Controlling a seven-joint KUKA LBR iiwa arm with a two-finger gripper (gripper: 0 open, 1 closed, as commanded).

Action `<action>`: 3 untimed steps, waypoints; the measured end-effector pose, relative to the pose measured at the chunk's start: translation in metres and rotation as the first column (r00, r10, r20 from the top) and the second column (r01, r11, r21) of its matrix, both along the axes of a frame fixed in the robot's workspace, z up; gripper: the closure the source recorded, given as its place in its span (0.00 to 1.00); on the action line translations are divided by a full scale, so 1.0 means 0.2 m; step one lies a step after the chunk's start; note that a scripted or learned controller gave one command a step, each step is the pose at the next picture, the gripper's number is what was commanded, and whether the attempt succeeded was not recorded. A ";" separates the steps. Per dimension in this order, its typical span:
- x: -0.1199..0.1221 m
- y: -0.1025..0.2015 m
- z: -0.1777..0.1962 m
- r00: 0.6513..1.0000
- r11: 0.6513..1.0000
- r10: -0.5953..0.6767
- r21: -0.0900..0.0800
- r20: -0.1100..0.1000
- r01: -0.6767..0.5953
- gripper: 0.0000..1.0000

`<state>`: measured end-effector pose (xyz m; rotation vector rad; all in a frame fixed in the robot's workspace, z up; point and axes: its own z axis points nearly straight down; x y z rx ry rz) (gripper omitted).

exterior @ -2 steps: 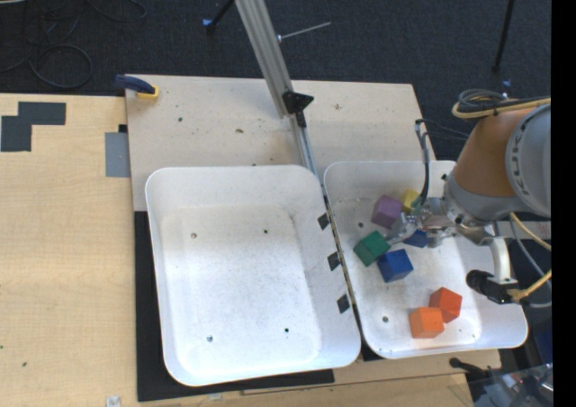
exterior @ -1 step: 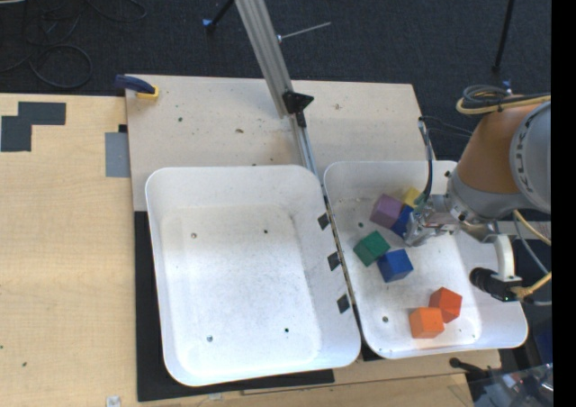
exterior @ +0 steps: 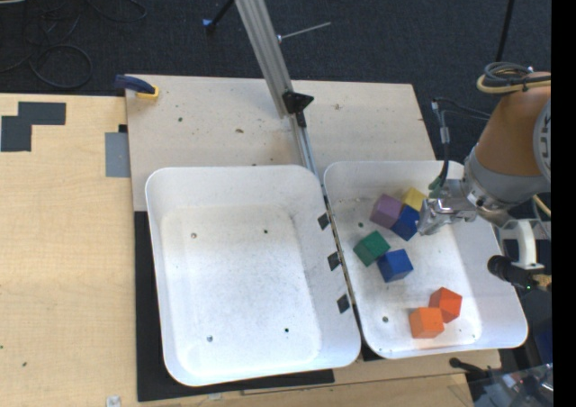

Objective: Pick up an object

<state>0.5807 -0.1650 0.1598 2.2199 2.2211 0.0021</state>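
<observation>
Materials, as seen around my fingers [exterior: 430, 213]:
- My fingers: bare metal, dull silver sheen.
- 2 bins, the right bin [exterior: 490, 329] under me and the left bin [exterior: 171, 207] beyond: white plastic, smooth, speckled with dark marks.
- Blocks touching and just beside me, purple block [exterior: 387, 210] and blue block [exterior: 406, 222]: matt, smooth faces.
- Bench [exterior: 216, 126] beyond the bins: pale wood, scuffed.
- Slanted post [exterior: 261, 36]: brushed metal.

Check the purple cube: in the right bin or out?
In. The purple cube lies inside the right bin, near its far end, beside the yellow cube and a blue cube.
</observation>
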 end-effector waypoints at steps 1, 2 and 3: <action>-0.02 0.00 0.21 1.000 1.000 -0.001 0.000 -0.001 0.001 1.00; -0.03 -0.03 0.52 1.000 1.000 0.000 -0.002 0.002 0.000 1.00; -0.05 0.24 0.54 1.000 1.000 0.004 0.003 -0.005 -0.004 1.00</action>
